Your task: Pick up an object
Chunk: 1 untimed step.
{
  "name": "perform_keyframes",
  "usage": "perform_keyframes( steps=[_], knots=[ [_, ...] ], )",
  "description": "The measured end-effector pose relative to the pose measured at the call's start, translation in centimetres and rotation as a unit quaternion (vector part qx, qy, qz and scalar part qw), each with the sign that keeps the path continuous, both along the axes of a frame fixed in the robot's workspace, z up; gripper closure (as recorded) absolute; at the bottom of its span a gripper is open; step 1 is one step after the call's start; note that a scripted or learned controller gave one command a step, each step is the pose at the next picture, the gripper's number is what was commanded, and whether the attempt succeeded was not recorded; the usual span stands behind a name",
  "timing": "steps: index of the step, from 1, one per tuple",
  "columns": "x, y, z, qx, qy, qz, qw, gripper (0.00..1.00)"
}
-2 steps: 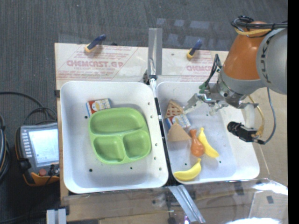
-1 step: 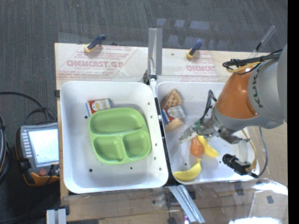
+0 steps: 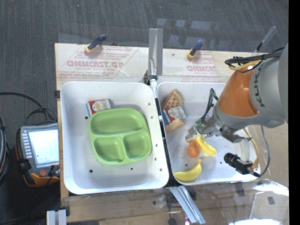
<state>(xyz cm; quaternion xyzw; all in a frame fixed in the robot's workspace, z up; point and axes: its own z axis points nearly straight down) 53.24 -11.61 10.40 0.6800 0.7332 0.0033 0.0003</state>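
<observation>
Carrot (image 3: 193,149) and a yellow piece (image 3: 206,146) lie touching each other low in the right bin (image 3: 220,90), right of centre in the frame, and they are my likeliest targets. My pincer (image 3: 196,134) hangs just above them, at the end of my arm reaching in from the right. I cannot tell how it stands, since my wrist and its cables cover it, and nothing shows as held.

Just below, near the bin's lower rim, lies a banana (image 3: 189,172). Toward the upper left of that bin are a waffle (image 3: 172,99), a small packet (image 3: 174,112) and a tan block (image 3: 175,123), bunched against the divider.

Left of centre, the left bin (image 3: 75,172) carries a green tray (image 3: 121,136) with a small box (image 3: 98,106) tucked at its upper left edge.

What worries me: the carrot and yellow piece are so close that I may come down on the seam between them and push both aside, or catch only a rounded edge that slips free as I lift. Both look smooth and curved, so a shallow grip would likely fail. The banana, apart from the rest, seems the cleaner choice.
</observation>
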Motion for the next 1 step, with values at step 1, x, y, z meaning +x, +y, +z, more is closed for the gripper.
perform_keyframes(
  steps=[1],
  knots=[
    [1.51, 2.86, 11.62, -0.0019, 0.002, 0.067, 0.9978, 1.00]
  ],
)
